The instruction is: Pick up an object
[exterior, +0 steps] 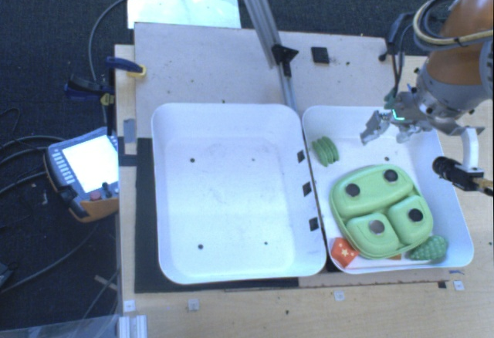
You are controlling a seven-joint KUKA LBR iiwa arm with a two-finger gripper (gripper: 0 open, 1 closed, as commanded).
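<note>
While the arm [455,43] hangs over the right bin's [463,228] far edge, you have the gripper [384,126] low above bare bin floor at the back, with nothing between its fingers; they look spread apart, so I read it as empty and open.

Candidates all sit in the right bin. Green ridged piece [325,150]: near the left wall, just beside the gripper's reach, lying alone. Big green tray [380,211]: fills the middle, three dark-dotted lobes, wide and smooth. Red piece [343,252]: front left corner, touching the tray's edge. Green knobbly piece [429,250]: front right, tucked against the tray. Left bin [231,190] holds nothing to pick.

Risks, as I judge them:
- Tray is likely too broad for the fingers; a close on a lobe would probably slide off.
- Red and knobbly pieces are wedged between tray and bin wall; fingers may strike one or the other and jam.
- Ridged piece sits close to the wall; a descent slightly left clips the rim, and its rounded ribs may let it roll out on closing.
</note>
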